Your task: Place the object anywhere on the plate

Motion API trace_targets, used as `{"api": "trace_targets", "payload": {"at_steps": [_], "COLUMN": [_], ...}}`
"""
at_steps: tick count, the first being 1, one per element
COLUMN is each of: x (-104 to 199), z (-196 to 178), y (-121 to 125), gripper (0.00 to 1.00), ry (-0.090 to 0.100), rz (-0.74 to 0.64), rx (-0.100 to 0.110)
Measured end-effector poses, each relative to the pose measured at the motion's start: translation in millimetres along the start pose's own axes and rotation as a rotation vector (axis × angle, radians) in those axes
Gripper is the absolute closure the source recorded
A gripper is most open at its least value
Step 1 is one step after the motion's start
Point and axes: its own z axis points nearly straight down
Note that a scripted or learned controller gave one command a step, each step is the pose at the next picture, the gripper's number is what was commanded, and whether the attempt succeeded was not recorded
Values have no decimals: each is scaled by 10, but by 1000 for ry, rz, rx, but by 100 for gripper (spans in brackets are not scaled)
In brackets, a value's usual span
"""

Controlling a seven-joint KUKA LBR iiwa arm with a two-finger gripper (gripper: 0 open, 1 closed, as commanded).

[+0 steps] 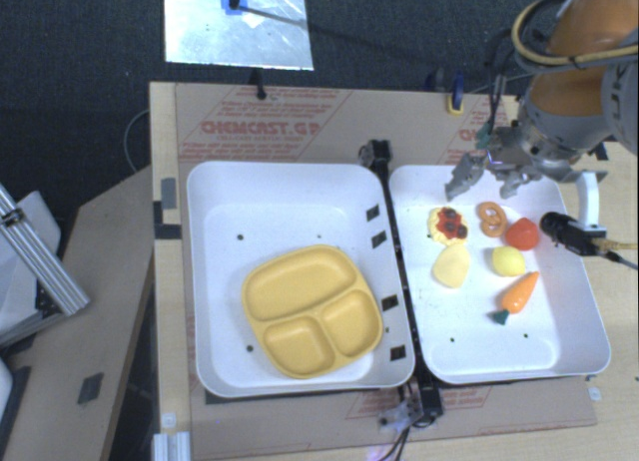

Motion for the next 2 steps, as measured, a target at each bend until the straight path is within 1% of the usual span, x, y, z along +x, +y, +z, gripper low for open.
{"api": "trace_targets", "payload": {"at_steps": [1,2], "x": [1,44], "z": [-70,349], "y": [21,35], "gripper": [0,0], "ry": [-1,-1], "rz": [-2,-1], "rx": [-12,-10]}}
